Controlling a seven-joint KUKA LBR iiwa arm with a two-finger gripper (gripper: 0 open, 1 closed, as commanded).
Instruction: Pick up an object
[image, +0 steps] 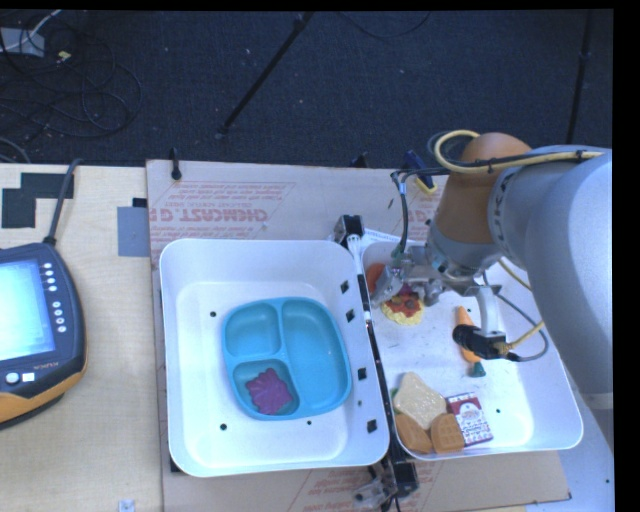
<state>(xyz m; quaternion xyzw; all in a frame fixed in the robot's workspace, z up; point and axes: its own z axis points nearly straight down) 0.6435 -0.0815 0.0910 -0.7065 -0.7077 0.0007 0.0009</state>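
A grey robot arm is reaching into the right bin (560, 425), its gripper (410, 290) hanging directly over a small yellow and red toy food piece (404, 308) near that bin's far left corner. Whether the gripper is spread or pressed together cannot be told. The toy is lying just under the tip, apparently touching it. It is looking light, rigid and smooth, so gripping across its narrow sides seems safest.

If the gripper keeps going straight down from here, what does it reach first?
Most likely the yellow-and-red toy food in the right bin, directly under the gripper; depth is hard to judge.
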